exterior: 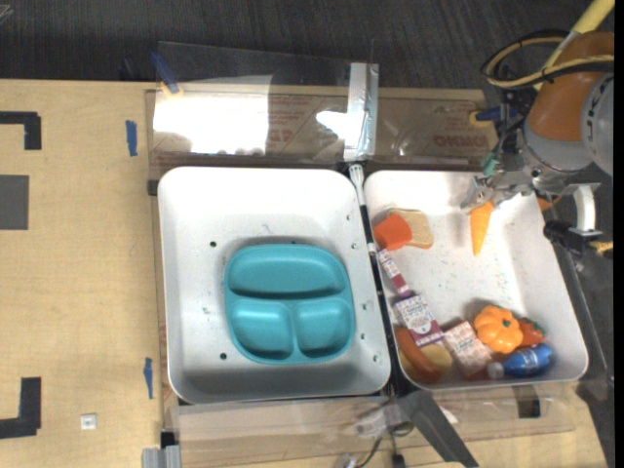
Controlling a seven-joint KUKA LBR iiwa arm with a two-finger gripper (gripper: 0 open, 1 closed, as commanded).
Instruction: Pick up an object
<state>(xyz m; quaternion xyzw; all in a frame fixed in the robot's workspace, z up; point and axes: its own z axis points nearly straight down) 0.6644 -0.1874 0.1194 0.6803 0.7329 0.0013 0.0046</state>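
Note:
My gripper (487, 195) hangs over the back right part of the right bin (546, 271). Its fingers are shut on the wide top end of an orange carrot (481, 230), which points down toward the bin floor. Other loose items lie in the same bin. An orange block (392, 231) and a tan piece (419, 227) sit at the back left. An orange pumpkin (499, 329) and a blue object (527, 361) sit at the front right.
Several small snack packets (413, 313) lie along the right bin's left wall and front edge. The left bin (185, 222) holds a teal divided plate (288, 300). A clear plastic sheet (263, 115) stands behind the bins. Arm cables (517, 61) loop at the upper right.

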